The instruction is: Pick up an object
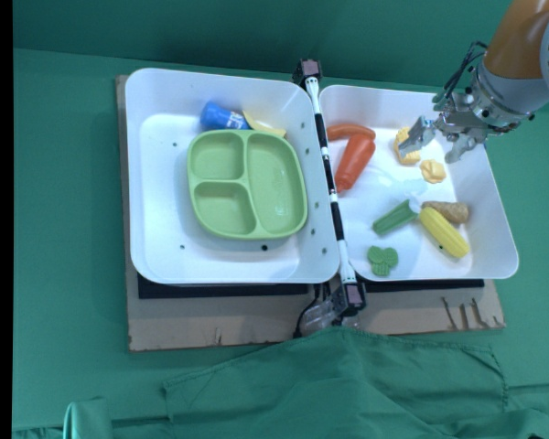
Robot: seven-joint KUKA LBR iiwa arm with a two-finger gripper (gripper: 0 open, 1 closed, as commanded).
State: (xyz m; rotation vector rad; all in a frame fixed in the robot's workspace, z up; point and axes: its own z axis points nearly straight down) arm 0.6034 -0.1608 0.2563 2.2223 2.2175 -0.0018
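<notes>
The gripper (pixel 442 142) hangs at the upper right of the frame over the right bin (pixel 494 218), its fingers spread with nothing between them; one finger stands just beside a yellow-orange toy (pixel 405 146), the other above a small yellow piece (pixel 433 171); lower lie a corn cob (pixel 444 230), a brown piece (pixel 447 211) and a green stalk (pixel 395 218); toward centre, an orange carrot (pixel 353 160) and sausage (pixel 350 133); the left bin (pixel 156 236) bears a green divided plate (pixel 246 184).
</notes>
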